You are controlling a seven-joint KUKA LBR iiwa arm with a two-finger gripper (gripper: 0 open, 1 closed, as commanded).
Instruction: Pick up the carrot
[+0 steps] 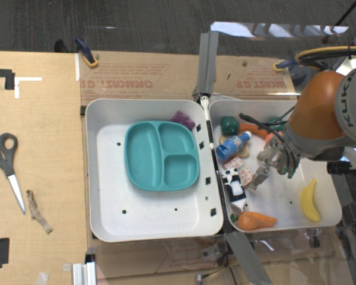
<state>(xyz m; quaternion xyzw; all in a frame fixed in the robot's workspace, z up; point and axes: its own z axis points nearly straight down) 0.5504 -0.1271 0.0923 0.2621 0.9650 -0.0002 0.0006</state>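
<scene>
Carrot, the smooth orange tapered one (256, 220), lay in the near left corner of the right shallow white plastic bin (329, 217), its long axis across the view, thin end pointing right. Grey metal hand (263, 170) hung above the bin middle, tilted down-left, its fingers slightly apart, holding nothing.

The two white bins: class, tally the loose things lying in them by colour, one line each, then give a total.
Teal: 1, the divided plate
Purple: 1, small item
Green: 1, round item
Blue: 1, bottle
Orange: 2, carrot, second carrot
Yellow: 1, banana
Total: 7
</scene>
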